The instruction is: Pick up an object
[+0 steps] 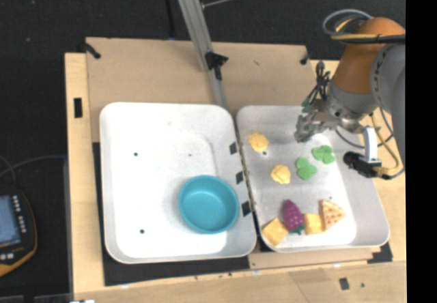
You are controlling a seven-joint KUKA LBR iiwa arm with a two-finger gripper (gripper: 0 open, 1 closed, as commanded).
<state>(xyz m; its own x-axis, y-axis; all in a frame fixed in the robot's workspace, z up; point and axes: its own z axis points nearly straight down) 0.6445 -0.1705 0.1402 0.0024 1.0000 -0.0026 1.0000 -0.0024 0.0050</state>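
Observation:
My gripper (304, 132) hangs over the back of the right bin (369, 220), above bare floor between a yellow toy (257, 142) and a green toy (323, 154). Nothing shows between its fingers. A second green toy (306, 169) and another yellow piece (280, 173) lie nearer the middle. Along the bin's front edge sit a yellow block (274, 231), purple grapes (292, 215), a small yellow piece (313, 223) and a pizza slice (332, 213).
The left bin (136, 131) holds a blue bowl (208, 203) near its front right. A slanted metal pole (194, 22) rises behind the bins. A handheld controller (13, 226) lies at the far left, off the bench.

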